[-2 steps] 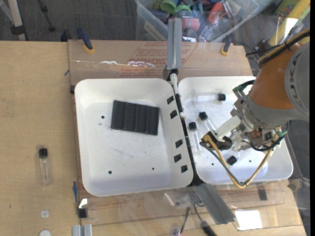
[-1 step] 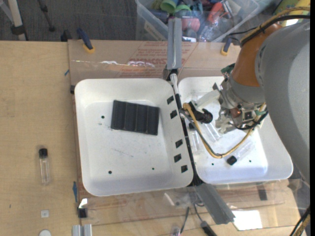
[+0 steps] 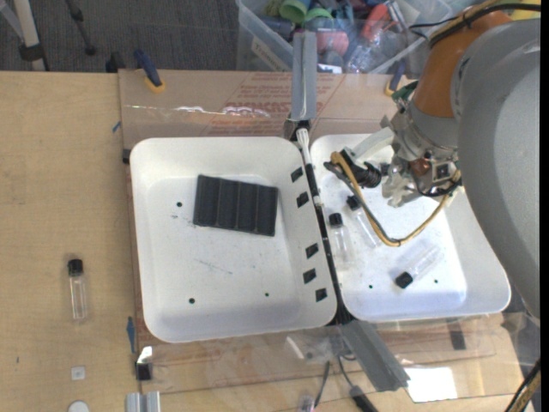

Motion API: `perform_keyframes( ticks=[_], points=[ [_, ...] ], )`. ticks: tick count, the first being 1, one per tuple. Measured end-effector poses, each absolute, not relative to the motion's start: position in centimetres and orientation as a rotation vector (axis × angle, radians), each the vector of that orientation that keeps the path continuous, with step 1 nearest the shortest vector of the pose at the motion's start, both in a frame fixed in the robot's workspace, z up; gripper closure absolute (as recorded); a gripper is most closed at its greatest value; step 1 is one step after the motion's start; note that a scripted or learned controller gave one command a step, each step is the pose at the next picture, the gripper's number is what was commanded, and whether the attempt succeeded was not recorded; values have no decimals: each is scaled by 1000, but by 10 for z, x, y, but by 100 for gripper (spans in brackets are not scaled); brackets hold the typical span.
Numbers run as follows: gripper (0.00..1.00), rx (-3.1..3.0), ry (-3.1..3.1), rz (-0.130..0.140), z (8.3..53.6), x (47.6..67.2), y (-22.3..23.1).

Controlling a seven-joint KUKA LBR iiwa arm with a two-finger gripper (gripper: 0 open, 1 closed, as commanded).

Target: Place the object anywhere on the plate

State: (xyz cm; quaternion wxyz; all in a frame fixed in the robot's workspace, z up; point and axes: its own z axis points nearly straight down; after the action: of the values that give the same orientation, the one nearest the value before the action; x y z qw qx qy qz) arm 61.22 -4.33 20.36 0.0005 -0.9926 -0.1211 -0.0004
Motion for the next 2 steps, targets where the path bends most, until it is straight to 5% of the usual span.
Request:
perform_keyframes(
  ticks=[1,2],
  points=[
    [100,-3125,-325,-5,283,654,-2],
    [100,-3119,-369,5,229,615,18]
  ],
)
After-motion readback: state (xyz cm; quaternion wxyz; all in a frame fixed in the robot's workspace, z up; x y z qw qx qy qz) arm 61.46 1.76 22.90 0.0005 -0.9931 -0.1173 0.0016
